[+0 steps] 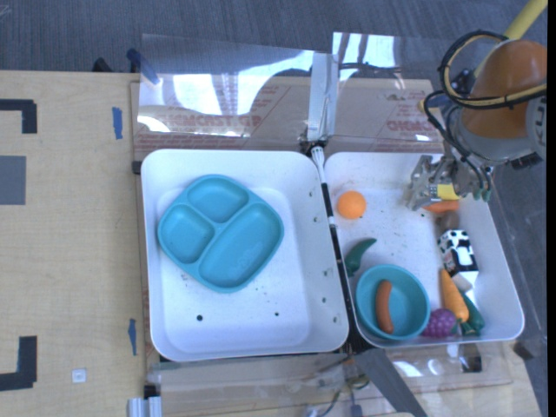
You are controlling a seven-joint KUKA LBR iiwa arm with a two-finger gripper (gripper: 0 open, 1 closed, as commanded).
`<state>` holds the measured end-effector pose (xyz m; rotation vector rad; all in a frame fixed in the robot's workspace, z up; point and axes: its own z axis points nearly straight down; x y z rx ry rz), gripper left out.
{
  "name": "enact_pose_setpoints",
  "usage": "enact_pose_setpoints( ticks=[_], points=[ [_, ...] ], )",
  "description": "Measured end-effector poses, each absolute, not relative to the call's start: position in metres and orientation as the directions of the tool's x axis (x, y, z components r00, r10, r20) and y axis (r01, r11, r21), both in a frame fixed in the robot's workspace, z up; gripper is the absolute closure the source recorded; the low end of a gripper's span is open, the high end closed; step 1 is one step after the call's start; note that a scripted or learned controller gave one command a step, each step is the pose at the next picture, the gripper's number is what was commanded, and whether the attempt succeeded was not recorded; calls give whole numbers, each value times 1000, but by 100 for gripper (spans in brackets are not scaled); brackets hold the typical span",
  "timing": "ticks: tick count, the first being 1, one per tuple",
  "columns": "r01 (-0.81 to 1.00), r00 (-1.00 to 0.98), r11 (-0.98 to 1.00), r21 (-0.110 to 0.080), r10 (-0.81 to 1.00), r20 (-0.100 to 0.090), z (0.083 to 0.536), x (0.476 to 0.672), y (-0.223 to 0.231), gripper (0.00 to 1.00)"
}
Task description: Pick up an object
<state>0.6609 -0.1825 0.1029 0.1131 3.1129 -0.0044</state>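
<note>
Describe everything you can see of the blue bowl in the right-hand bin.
The blue bowl is round, smooth and looks like plastic, the same light blue as the divided plate in the other bin. It sits upright near the front edge of the right bin. An orange sausage-shaped toy lies inside it, running front to back. A dark green piece lies close to its far rim, and a purple bunch of grapes sits against its right side.

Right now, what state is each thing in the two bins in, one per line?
Blue divided plate: upright in left bin, nothing on it.
Blue bowl: upright, holds a sausage.
Orange ball: loose, right bin.
Carrot: lying flat.
Grapes: beside bowl.
Hand: low over right bin's far corner.
</note>
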Motion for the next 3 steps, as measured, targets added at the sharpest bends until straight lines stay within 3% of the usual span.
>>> enact_pose_setpoints(
  ticks=[1, 2, 3],
  points=[
    [222, -975, 975, 3, 222, -22, 228, 644, -123, 100],
    [-31, -999, 1000, -1, -31, -10, 97, 611, -177, 100],
    [13, -1000, 1000, 1, 13, -3, 89, 669, -210, 100]
  ],
)
